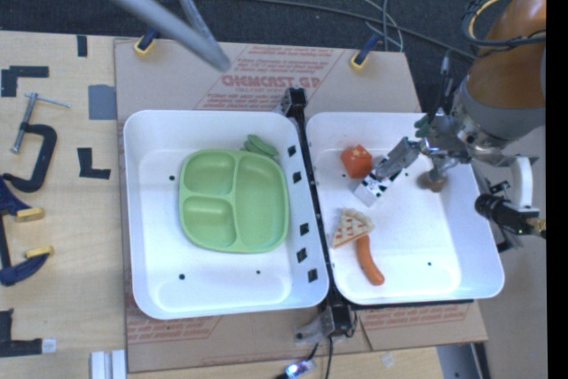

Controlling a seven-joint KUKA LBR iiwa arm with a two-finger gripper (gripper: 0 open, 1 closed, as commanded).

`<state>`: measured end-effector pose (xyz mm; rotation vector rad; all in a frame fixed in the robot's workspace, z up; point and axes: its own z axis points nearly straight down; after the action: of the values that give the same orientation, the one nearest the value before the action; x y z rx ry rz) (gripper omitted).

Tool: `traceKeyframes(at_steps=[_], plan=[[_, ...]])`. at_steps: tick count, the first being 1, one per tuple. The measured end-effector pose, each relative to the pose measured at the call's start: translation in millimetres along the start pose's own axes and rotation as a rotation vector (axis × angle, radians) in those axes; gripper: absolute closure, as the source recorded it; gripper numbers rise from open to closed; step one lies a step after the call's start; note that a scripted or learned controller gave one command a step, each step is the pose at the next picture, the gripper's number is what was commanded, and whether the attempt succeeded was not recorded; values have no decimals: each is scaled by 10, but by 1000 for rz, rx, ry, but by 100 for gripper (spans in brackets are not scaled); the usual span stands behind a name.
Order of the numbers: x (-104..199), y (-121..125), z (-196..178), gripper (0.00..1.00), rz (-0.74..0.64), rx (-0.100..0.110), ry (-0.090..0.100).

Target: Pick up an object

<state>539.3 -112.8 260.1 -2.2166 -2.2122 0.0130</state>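
Orange tomato point(357, 160) beside pincer point(373, 186)

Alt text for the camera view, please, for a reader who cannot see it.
The grey arm's tool hangs low over the right bin, beside a small red-orange piece and above a waffle-patterned wedge and an orange sausage-shaped piece. The left bin holds a green divided plate.

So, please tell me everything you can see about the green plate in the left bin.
The green plate is pale green, looks like smooth plastic, and has rounded corners. Raised ridges split it into three compartments, one long and two smaller, all bare. It lies flat on the floor of the left bin, slightly right of centre. A darker green item pokes out at its top edge; what it is cannot be told.
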Motion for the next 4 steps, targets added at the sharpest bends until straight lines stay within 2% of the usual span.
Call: traceKeyframes(at_steps=[1, 2, 4], plan=[[2, 20, -58, 0, -3, -11, -1], [2, 25, 589, 0, -3, -5, -1], [81, 43, 1742, 0, -3, -8, -1]])
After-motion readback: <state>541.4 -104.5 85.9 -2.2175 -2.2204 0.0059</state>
